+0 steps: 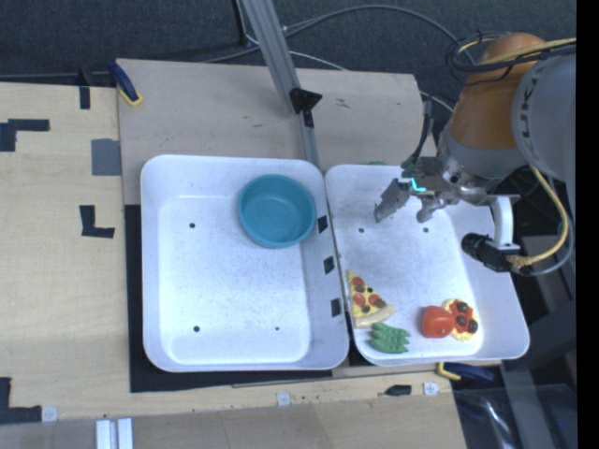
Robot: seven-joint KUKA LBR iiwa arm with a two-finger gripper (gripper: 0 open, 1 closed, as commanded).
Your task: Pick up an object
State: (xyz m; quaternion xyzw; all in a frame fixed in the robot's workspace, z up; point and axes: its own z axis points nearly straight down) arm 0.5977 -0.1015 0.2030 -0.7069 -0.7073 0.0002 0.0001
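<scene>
My gripper (406, 209) hangs over the far part of the right bin (421, 260), fingers spread apart with nothing between them. A toy pizza slice (366, 299) lies at the bin's near left, with a green leafy toy (389, 339) just in front of it. A red tomato toy (436, 321) sits beside a yellow toy with dark berries (460, 318) at the near right. All these lie well toward the front of the bin, apart from the gripper. A blue bowl (276, 210) stands in the far right part of the left bin (215, 325).
A grey metal pole (281, 64) slants down from the top to the seam between the bins. Black cables (393, 17) loop behind the bench. The arm's orange band (491, 92) is at the upper right.
</scene>
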